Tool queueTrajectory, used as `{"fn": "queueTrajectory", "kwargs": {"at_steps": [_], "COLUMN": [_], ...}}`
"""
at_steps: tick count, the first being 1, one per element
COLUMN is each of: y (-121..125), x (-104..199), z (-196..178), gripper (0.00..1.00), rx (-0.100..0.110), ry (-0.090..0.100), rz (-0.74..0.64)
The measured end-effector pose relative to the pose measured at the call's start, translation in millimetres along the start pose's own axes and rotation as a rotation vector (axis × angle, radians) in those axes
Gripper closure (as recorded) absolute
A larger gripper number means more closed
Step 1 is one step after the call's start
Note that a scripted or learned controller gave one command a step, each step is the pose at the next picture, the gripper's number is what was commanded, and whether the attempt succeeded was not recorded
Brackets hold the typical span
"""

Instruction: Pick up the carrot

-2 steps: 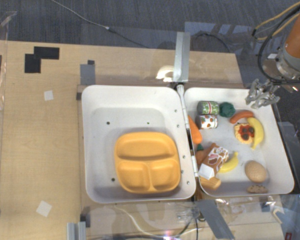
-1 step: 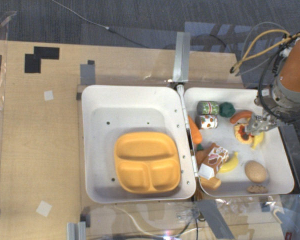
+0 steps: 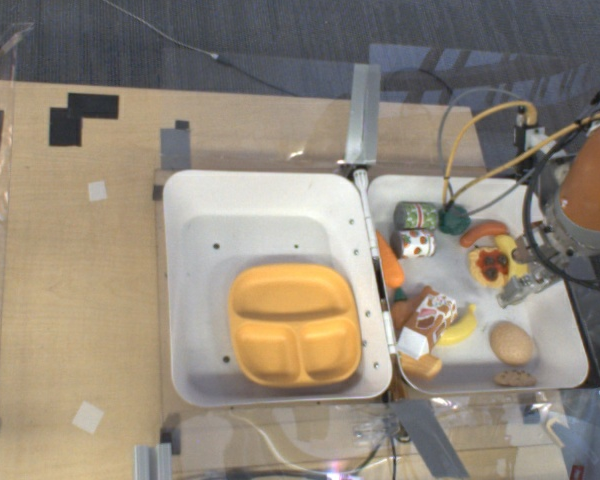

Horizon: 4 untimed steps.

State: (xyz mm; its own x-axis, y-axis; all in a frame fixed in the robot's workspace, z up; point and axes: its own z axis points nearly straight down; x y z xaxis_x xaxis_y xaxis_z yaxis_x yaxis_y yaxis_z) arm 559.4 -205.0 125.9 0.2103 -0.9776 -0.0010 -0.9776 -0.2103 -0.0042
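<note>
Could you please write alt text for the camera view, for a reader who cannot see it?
The gripper hangs over the right bin, apart from the carrot lying against that bin's left wall. Toy foods, including a banana and an egg, crowd the right bin, and the left bin holds a yellow divided tray.

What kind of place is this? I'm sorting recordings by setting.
Probably a robotics lab bench: two white bins fixed side by side, toy food like the carrot, and a cabled arm's gripper.

Robot lab: taped bench [image 3: 70,298], cabled arm [image 3: 590,183]
</note>
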Motion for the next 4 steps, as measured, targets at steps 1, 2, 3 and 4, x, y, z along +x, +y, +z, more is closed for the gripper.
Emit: {"fn": "queueTrajectory", "kwargs": {"at_steps": [1,2,3,4], "y": [62,36,-27,30], "x": [-31,-26,-3,-18], "z": [36,-62,-107,-33], "gripper": [1.00,1.00,1.00,1.00], "rx": [0.009,0.008,0.003,-0.001], "ry": [0.009,0.009,0.002,-0.002], "rz": [-0.325,-0.407,-0.631,-0.964]}}
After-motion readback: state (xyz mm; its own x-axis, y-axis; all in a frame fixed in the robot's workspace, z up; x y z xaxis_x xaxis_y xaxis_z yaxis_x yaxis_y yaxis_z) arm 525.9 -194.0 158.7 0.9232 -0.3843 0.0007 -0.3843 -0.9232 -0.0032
